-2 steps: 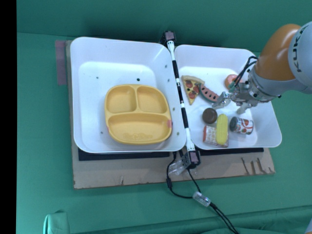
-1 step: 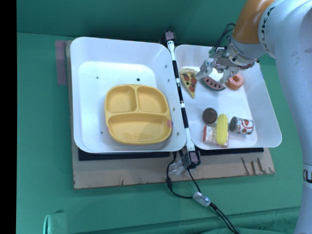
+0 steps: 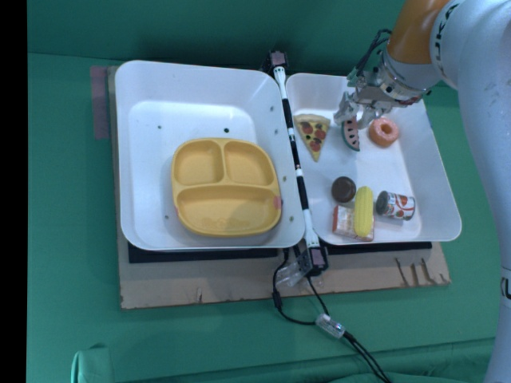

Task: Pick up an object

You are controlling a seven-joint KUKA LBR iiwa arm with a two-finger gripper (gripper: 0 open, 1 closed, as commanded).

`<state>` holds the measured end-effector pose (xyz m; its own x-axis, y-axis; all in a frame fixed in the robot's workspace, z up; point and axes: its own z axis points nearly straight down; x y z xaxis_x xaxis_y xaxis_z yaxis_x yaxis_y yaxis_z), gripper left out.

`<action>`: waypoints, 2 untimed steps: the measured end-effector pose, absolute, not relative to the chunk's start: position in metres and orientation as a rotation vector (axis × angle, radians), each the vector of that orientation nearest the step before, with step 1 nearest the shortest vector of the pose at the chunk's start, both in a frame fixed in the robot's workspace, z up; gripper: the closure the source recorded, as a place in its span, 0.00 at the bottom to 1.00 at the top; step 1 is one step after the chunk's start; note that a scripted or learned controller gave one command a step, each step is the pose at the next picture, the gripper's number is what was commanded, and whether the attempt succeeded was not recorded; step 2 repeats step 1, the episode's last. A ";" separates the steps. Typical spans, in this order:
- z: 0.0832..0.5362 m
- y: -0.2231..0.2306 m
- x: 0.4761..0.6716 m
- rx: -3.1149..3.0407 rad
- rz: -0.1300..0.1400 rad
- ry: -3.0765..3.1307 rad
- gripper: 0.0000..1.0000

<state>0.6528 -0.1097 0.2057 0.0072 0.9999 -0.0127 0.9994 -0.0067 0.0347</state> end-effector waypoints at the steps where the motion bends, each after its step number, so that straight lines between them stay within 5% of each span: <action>1: 0.293 -0.055 0.634 2.218 0.013 2.209 1.00; 2: 0.293 -0.055 0.634 2.218 0.013 2.209 1.00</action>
